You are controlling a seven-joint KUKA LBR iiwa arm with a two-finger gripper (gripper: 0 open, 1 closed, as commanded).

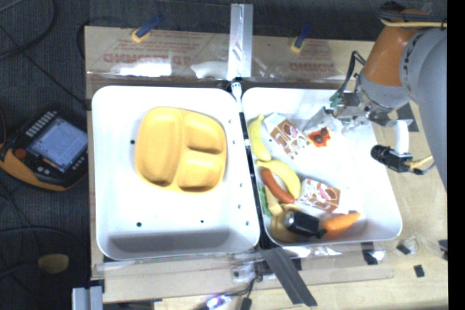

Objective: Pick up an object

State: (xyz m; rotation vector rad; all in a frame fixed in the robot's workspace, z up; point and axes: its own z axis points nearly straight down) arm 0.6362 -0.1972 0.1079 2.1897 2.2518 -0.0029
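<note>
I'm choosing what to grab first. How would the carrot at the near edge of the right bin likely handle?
The carrot looks smooth and glossy, probably plastic, so likely stiff, light and a bit slippery. Its round tapered shape suggests it may roll if nudged. It lies against a dark object, so that neighbour might shift too.

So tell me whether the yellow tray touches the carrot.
Apart. The camera view shows the yellow tray in the left bin and the carrot in the right bin, rims between.

Cut off by the right edge: grey arm with orange band [407, 65]. Too small and blurred to tell whether spread or closed: pincer [325, 121]. Partly buried under a black cylinder [304, 221]: orange carrot-shaped toy [340, 221]. Unreadable: print on two small white-and-red cartons [289, 138].
</note>
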